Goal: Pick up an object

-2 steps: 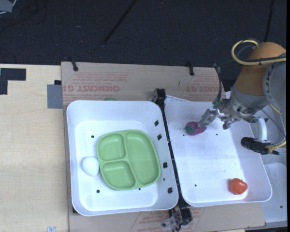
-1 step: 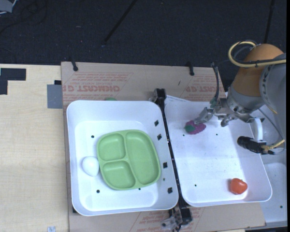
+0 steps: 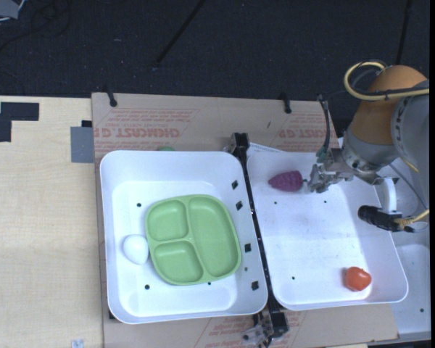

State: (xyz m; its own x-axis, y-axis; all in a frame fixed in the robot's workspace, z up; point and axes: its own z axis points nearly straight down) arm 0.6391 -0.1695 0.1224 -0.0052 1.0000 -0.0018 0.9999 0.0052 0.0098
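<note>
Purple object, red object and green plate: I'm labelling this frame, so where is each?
purple object [image 3: 286, 180]: camera view, middle of its body, right bin.
red object [image 3: 357, 278]: camera view, centre of its top, right bin.
green plate [image 3: 192, 238]: camera view, central divider, left bin.

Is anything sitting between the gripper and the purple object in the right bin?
Nothing visible does. The gripper is just right of the purple object near the right bin's back wall, with bare white floor around them. The red object lies far off, near the front corner.
</note>
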